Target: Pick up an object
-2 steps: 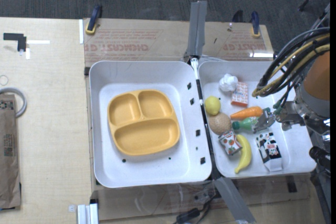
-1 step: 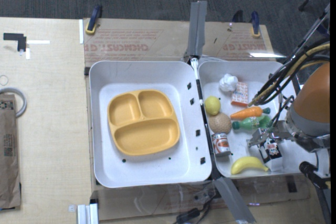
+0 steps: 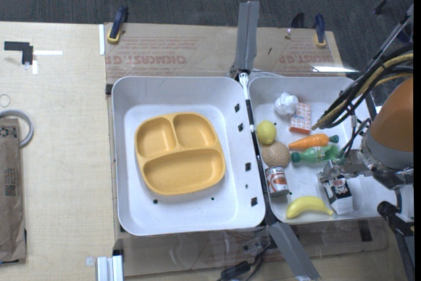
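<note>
The right bin holds several small items: a white crumpled lump, a red-and-white packet, a lemon, a carrot, a green bottle, a brown round fruit, a small can, a banana and a white carton. My gripper hangs low in this bin, right above the white carton and just right of the green bottle. The wrist and cables hide its fingers.
The left bin bears a yellow divided plate. Black and yellow cables cross the right bin's far right side. A metal divider stands between the bins. A brown paper bag lies at the bench's far left.
</note>
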Motion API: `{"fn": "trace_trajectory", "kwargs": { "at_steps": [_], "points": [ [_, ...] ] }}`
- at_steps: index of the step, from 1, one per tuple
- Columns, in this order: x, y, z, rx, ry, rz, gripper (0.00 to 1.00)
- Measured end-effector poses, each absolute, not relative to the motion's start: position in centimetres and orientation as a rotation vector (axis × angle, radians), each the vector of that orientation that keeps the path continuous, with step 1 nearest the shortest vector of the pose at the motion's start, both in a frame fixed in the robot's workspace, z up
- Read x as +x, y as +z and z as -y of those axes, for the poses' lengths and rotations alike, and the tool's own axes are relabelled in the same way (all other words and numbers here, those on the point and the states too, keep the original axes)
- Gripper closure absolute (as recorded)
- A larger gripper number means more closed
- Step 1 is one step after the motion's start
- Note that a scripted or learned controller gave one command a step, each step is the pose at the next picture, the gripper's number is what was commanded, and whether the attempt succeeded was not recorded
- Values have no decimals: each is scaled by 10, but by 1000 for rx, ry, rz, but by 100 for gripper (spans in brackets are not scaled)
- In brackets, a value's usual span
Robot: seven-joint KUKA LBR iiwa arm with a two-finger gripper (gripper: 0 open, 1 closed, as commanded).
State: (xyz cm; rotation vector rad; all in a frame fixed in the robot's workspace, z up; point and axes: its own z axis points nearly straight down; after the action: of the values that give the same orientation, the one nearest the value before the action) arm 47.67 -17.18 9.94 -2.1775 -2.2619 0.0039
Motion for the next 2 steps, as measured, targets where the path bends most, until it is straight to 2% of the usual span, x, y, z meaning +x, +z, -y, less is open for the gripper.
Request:
{"fn": "trace_trajectory", "kwargs": {
  "at_steps": [1, 2],
  "points": [
    [528, 176, 105, -2130, 4, 2308, 100],
    [609, 195, 71, -2035, 3, 2395, 100]
  ]
}}
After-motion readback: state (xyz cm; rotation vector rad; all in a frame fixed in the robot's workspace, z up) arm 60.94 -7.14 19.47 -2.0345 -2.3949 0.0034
